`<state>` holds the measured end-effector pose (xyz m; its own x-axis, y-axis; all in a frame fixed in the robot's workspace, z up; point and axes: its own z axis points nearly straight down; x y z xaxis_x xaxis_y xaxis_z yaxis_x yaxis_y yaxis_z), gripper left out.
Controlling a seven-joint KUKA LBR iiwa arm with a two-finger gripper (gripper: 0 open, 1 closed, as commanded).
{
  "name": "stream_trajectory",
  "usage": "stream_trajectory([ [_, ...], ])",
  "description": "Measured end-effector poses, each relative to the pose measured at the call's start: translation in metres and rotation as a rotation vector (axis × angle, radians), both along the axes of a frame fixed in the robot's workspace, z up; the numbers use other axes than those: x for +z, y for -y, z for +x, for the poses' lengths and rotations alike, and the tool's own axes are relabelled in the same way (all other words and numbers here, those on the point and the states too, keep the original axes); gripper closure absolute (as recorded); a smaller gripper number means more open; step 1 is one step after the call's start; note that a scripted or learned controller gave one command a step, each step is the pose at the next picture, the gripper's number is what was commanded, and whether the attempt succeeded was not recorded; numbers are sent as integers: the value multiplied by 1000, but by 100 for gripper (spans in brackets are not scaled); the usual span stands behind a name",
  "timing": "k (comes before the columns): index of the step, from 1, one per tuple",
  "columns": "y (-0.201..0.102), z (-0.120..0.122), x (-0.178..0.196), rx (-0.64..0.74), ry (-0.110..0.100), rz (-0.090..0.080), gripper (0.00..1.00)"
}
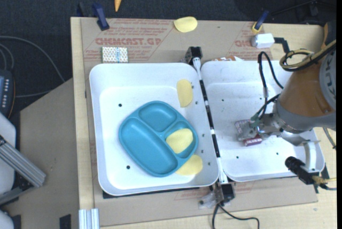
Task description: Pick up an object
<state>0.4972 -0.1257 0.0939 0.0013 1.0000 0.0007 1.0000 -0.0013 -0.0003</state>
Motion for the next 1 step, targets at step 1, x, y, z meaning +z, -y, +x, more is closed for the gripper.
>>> stream_trajectory([
  [1,-86,5,91,3,1,0,100],
])
